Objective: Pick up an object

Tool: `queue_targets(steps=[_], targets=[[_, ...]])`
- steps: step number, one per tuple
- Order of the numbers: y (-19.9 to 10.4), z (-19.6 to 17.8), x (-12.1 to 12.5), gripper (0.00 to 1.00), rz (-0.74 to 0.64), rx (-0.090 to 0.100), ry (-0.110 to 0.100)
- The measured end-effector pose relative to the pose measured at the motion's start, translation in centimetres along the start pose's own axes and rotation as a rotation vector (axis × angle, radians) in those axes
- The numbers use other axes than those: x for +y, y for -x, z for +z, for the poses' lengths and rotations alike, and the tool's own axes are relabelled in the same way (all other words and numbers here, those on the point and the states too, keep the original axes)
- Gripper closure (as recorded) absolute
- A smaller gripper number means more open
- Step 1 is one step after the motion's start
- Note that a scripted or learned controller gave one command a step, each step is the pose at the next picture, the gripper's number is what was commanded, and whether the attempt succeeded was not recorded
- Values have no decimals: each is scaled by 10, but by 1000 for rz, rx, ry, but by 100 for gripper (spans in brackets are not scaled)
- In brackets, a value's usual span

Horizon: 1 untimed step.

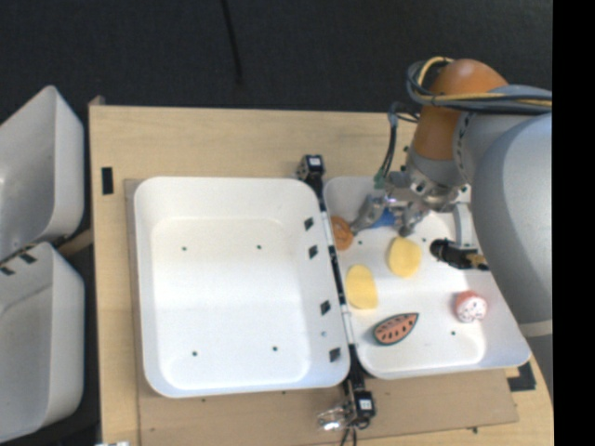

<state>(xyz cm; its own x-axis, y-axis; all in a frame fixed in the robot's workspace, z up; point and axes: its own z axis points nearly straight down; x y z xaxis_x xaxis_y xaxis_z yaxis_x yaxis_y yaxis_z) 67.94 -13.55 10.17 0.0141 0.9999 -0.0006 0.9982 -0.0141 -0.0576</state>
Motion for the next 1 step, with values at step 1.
queue_targets(steps=[1], targets=[[3, -9, -2, 100, -2, -4, -8]])
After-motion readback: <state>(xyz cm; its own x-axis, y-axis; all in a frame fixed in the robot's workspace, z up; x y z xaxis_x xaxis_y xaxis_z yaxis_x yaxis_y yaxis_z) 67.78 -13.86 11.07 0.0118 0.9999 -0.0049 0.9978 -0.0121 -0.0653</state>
